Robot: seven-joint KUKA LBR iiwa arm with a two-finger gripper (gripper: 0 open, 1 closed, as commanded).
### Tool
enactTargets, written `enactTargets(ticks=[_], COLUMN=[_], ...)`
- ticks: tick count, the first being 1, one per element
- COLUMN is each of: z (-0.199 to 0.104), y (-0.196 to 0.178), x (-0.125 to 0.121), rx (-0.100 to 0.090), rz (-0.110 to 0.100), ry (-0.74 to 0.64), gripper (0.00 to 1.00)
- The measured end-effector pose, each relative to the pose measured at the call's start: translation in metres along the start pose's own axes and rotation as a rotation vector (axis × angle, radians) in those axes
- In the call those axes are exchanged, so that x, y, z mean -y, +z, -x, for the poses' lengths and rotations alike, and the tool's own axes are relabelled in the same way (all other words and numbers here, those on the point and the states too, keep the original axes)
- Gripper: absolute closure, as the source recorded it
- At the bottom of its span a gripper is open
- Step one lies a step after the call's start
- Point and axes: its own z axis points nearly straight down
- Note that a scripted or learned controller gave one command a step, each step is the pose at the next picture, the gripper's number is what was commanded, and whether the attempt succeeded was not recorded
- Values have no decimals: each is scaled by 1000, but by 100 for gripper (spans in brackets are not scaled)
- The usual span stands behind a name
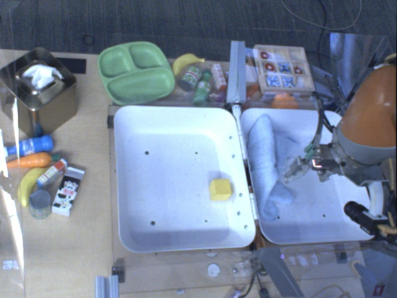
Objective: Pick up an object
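1. Far to the left of the claw, at the bench's edge, a metal box (38, 95) holds a crumpled white cloth (41, 75). Below it lie a blue bottle (28, 146), a carrot (28, 161), a banana (28, 185), a small jar (39, 203) and a black-and-white card (67, 191).
2. Up and to the left of the claw, beyond the bins, sits a green divided plate (136, 71), with a second banana (186, 61) and a few bottles (200, 82) just beside it.
3. The left bin (142, 129) lies well left of the claw. In it, near its right wall, rests a yellow block (221, 189), lower than the claw and apart from it.
4. Just left of the claw, in the right bin (322, 225), a pale blue cloth (263, 160) lies rolled along the bin's left wall, its loose part spreading toward the claw.
5. The gripper (296, 169) hangs over the right bin at the cloth's edge, pointing left. Its fingers are too blurred to judge, so released or clenched cannot be told, and nothing is seen between them.
6. Above the claw, behind the right bin, stands a board game box (282, 69).
7. Right of the claw rises the arm's orange band (372, 107).
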Motion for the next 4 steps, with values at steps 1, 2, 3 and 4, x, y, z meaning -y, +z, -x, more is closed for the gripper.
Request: enactTargets(ticks=[1,2,3,4], z=[8,-6,30,29], y=[76,95,121,110], x=[-58,-142,-171,-172], rx=[0,1,-1,1], rz=[0,1,4,5], ry=[-1,99,-13,-21], gripper=[0,0,0,100])
